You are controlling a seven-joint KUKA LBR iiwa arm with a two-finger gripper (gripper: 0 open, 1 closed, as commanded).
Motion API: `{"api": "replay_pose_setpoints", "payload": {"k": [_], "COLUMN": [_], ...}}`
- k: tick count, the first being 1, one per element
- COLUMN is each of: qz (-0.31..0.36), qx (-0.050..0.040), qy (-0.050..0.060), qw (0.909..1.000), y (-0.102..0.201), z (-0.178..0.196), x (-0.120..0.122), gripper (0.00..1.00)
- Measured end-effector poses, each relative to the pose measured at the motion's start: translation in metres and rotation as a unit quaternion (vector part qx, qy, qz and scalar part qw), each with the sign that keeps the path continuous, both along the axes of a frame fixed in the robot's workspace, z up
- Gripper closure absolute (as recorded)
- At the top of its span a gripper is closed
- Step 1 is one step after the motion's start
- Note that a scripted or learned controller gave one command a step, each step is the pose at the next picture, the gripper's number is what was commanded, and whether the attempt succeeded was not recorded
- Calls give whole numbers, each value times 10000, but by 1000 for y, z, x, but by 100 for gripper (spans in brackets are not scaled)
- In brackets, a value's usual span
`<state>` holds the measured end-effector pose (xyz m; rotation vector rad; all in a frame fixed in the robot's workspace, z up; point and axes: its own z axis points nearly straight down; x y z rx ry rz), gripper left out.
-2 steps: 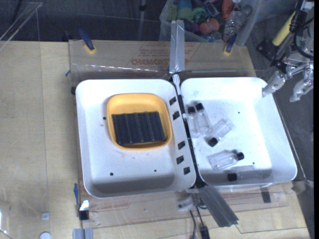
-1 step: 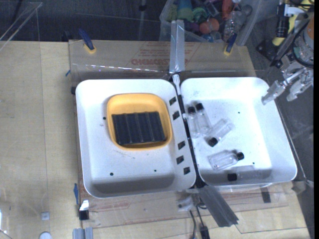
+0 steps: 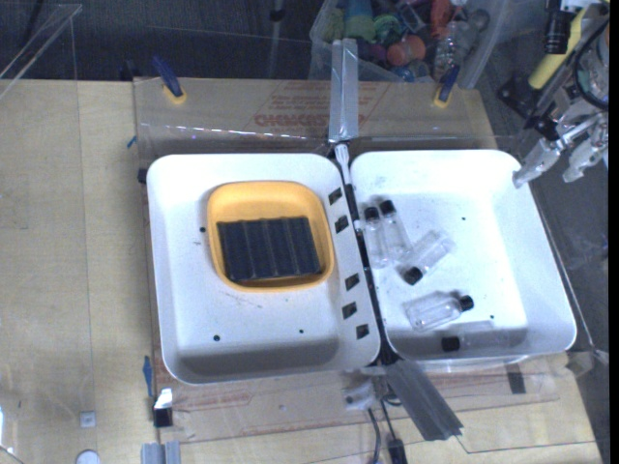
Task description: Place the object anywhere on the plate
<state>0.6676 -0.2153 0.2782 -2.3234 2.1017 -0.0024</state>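
A yellow plate (image 3: 266,194) sits in the left bin (image 3: 184,327). A black ridged rectangular object (image 3: 269,247) lies flat on the plate, filling most of its floor. In the right bin (image 3: 503,259) lie several clear small bottles with black caps, one near the divider (image 3: 377,230), one in the middle (image 3: 427,252), one toward the front (image 3: 433,308). My gripper (image 3: 563,158) hangs at the far right, just outside the right bin's back right corner, well away from the plate and the bottles, with nothing seen in it.
A raised divider (image 3: 353,259) with black tabs separates the two bins. A clear box of colourful toys (image 3: 406,17) stands behind the bins. A metal bar (image 3: 426,404) juts out at the front, and cables and equipment crowd the upper right.
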Motion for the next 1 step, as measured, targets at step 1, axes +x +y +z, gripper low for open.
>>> {"api": "replay_pose_setpoints", "payload": {"k": [1], "qz": [-5], "qx": [2], "qy": [-5], "qw": [10000], "y": [-3], "z": [1], "x": [0], "gripper": [0]}}
